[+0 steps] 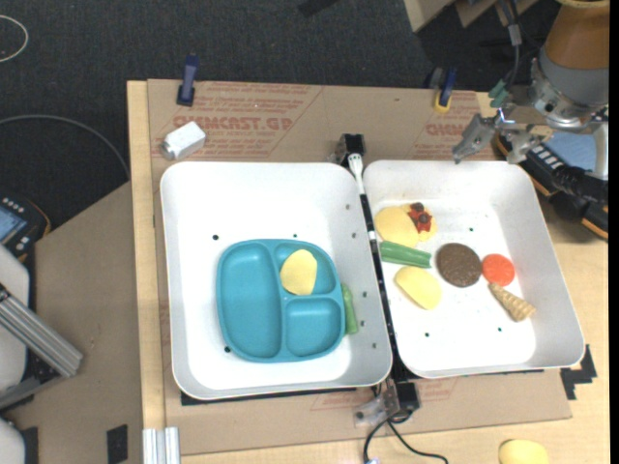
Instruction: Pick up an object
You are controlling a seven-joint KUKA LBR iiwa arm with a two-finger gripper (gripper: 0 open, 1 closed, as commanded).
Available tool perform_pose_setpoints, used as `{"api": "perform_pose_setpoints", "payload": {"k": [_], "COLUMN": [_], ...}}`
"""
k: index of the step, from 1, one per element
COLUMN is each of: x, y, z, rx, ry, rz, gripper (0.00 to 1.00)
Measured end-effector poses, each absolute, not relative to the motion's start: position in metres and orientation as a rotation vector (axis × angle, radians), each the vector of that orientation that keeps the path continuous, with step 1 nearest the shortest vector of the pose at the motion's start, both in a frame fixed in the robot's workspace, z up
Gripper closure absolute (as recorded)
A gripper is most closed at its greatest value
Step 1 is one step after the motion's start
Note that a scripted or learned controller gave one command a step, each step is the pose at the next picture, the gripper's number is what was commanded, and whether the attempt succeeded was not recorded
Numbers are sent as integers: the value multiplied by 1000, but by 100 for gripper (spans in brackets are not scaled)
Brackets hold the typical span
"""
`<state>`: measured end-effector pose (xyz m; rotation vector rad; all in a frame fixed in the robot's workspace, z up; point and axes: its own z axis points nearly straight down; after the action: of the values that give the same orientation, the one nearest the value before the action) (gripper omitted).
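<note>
Several items cluster mid right bin [542, 259], so the gripper [481, 135], fingers spread and empty above that bin's far edge, should descend squarely over the isolated orange disc [498, 268] near its right edge.

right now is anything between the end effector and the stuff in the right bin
Nothing visible. The end effector hangs above the right bin's far rim, and the brown disc and orange disc lie uncovered below.

Below the claw [488, 135], in the right bin [551, 259], lie a yellow piece [395, 224], a green stick [404, 254], a brown cookie [458, 265], an orange disc [498, 269], and a cone [513, 304].
</note>
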<state>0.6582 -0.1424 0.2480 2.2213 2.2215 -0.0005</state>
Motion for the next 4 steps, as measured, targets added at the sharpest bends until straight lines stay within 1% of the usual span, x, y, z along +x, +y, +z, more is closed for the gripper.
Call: {"api": "perform_pose_setpoints", "payload": {"k": [1, 2, 3, 4], "x": [659, 653, 653, 610], "y": [-142, -98, -34, -39], "z": [259, 302, 312, 304], "rx": [2217, 2211, 2211, 2226], "ry": [2220, 2223, 2227, 2222], "rz": [3, 10, 8, -4], "gripper": [100, 100, 100, 100]}}
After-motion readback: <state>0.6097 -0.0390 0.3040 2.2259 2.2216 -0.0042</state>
